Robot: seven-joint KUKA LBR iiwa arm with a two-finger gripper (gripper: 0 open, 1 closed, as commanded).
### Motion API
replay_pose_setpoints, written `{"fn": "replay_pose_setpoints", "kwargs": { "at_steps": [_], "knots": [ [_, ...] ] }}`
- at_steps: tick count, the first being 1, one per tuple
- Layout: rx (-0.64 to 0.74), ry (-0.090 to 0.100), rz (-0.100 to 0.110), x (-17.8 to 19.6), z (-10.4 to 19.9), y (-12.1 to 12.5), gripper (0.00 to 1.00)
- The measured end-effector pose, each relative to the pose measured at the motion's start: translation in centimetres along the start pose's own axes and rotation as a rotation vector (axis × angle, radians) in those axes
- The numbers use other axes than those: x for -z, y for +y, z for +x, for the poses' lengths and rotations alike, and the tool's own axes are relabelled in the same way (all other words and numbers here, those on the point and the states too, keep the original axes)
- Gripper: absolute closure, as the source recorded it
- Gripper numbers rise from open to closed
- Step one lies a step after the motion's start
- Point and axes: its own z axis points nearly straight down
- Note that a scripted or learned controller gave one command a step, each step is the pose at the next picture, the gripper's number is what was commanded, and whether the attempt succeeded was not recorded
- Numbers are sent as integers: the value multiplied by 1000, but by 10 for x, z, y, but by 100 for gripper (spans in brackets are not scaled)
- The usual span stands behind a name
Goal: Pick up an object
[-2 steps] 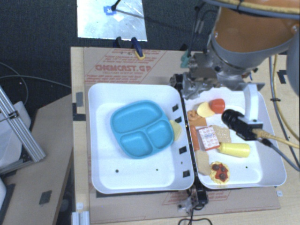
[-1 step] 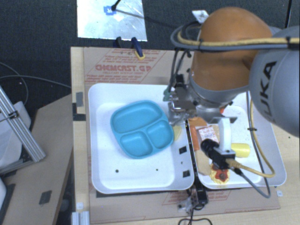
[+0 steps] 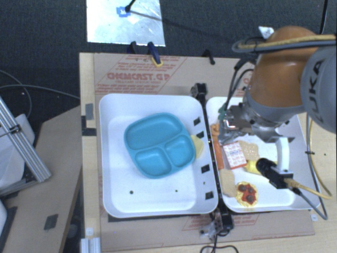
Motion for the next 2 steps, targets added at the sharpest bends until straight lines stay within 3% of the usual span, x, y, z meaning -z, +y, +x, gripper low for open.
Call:
{"fn": "replay_pose_setpoints", "kwargs": {
  "at_steps": [1, 2],
  "knots": [
    [9, 3, 1, -69, -1, 21, 100],
    [20, 7, -4, -42, 68, -14, 100]
  ]
}}
